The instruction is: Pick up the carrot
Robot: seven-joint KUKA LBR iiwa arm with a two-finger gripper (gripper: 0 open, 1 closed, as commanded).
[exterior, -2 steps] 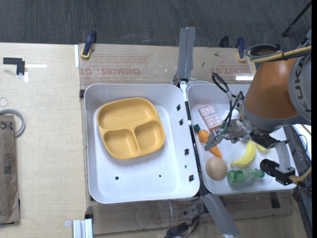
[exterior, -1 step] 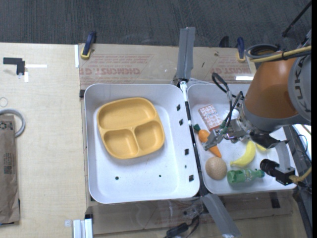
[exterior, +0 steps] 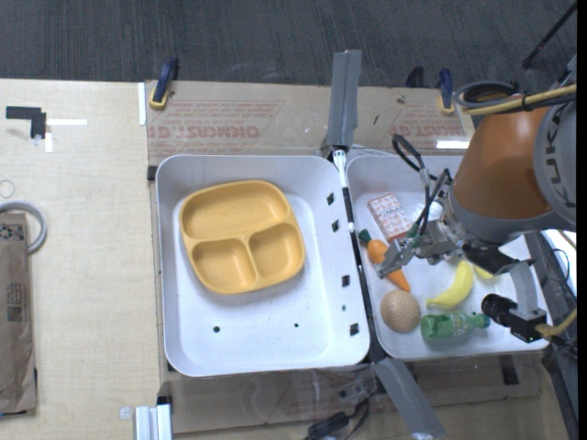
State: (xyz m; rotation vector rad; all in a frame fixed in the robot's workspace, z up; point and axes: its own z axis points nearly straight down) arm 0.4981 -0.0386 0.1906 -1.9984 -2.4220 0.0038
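Green plastic marks the nearest thing in the right bin: a small bottle lying on its side at about five o'clock, with a tan, egg-shaped ball just beside it toward six. A yellow banana lies a little farther in, near the bin's middle. Beyond these lies the carrot, orange and short, along the bin's nine-o'clock side close to the wall that divides the bins, its green top pointing to eleven o'clock. The gripper hangs right over the carrot's middle, and whether its fingers are spread or clenched I cannot tell, nor whether anything sits between them. Judging by its look, the carrot is a light toy, stiff and smooth, so it would probably slip or roll if pinched near either tapered end; the thicker middle, taken across its width, seems the safest hold, with care for the near wall. A pink-printed card or packet lies beyond at twelve o'clock. In the left bin, a yellow divided plate sits toward eleven o'clock.
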